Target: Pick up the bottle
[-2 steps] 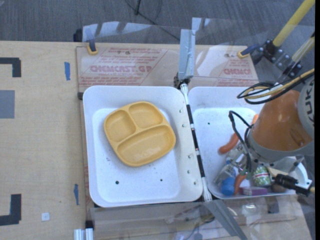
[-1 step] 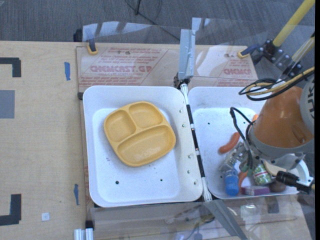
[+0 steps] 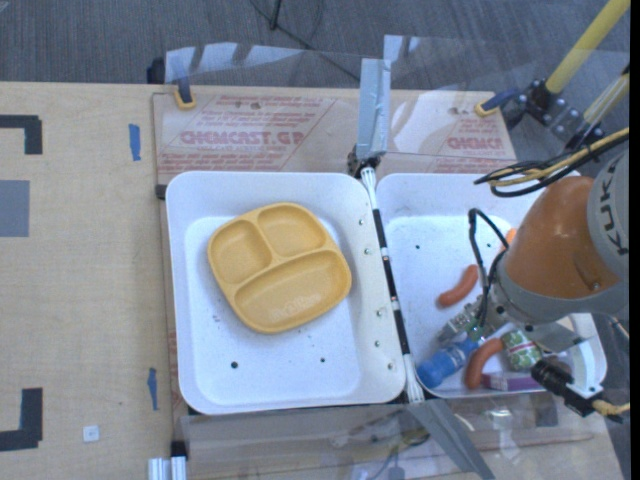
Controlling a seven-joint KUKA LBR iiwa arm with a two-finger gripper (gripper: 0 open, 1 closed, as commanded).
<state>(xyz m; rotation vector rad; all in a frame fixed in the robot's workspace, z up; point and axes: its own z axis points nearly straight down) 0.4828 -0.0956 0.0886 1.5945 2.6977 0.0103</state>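
Two bins, and the arm is low over the right bin.
The bottle, blue-capped, lies near that bin's front wall beside a sausage; the gripper hovers just above it, and I cannot tell how it is set. A yellow plate sits in the left bin.

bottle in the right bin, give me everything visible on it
The bottle looks like clear plastic with a blue cap end, lying on its side near the right bin's front-left corner, cap toward the front wall. An orange sausage-shaped piece lies against its right side. The arm's wrist hides its upper end, so its full length is unclear.
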